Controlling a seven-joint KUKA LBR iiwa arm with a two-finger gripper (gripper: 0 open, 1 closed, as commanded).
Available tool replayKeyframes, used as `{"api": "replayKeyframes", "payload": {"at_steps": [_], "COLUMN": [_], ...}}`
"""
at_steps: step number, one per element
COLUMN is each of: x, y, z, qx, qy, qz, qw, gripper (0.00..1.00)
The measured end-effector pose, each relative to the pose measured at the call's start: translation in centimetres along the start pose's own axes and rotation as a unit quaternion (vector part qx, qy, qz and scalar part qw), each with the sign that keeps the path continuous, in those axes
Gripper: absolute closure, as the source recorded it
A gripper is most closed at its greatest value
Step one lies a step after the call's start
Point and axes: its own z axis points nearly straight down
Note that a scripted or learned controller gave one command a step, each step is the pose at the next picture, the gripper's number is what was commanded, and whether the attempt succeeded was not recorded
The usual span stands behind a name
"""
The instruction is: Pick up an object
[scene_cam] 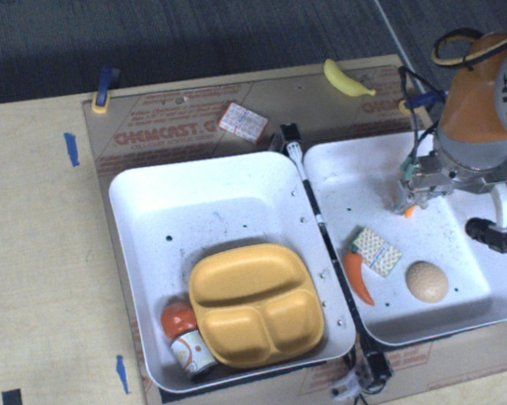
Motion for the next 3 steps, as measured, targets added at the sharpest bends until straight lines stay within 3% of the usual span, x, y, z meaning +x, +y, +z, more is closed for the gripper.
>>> {"api": "replayKeyframes", "payload": {"at_steps": [1,2,3], "x": [7.4,7.4,5.4], "y": [-1.9,-2.0,-1.3], "z": [-11.6,-11.6,-1.1], "qx": [0.0,0.0,0.002], "qy": [0.001,0.001,0.001], "qz": [-0.002,-0.002,-0.001], "qw": [1.0,1.0,1.0], "gripper": [1.0,0.0,0.0]}}
